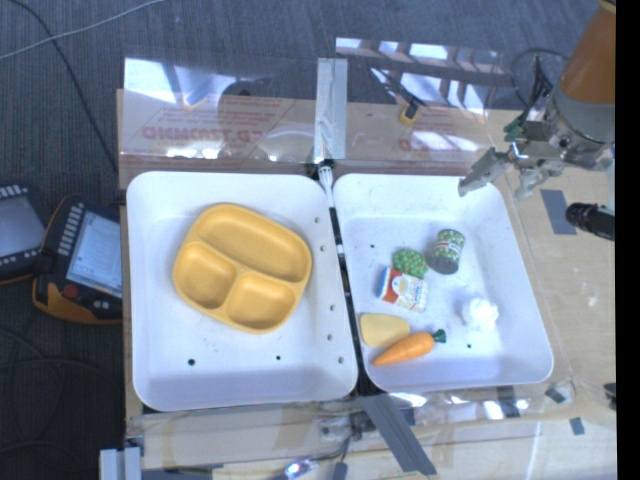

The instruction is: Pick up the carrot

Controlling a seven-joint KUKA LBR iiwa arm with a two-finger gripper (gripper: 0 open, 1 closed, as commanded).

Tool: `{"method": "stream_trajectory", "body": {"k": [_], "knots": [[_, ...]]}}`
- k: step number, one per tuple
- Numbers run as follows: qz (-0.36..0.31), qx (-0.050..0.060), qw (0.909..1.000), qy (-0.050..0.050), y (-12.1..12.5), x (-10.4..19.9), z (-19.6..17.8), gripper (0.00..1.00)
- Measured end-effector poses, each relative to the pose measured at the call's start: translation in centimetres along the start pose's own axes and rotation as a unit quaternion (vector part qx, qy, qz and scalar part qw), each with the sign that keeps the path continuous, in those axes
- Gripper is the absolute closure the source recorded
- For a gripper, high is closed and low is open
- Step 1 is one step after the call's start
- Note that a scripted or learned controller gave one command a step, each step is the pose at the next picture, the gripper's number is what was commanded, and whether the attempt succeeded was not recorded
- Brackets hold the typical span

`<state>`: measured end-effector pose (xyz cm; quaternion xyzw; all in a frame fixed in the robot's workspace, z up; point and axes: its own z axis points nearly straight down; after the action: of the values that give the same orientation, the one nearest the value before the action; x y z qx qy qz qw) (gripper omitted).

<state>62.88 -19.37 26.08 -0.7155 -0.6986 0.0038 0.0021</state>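
Note:
The orange carrot (405, 348) with a small green top lies near the front edge of the right bin (520, 298), tip pointing left. My gripper (496, 180) hangs over the bin's far right corner, well behind the carrot and apart from it. Its fingers are spread open with nothing between them.
Close behind the carrot lie a pale yellow wedge (383, 327), a red and white carton (403, 290), a green round item (409, 262), a green can (447, 250) and a white lump (480, 313). The left bin (150, 348) holds a yellow divided plate (242, 265).

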Motion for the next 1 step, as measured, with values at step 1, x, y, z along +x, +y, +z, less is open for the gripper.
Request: {"method": "stream_trajectory", "body": {"k": [1], "knots": [[-0.034, 0.000, 0.9994, 0.001, -3.29, -1.35, 3.46, 0.00]]}}
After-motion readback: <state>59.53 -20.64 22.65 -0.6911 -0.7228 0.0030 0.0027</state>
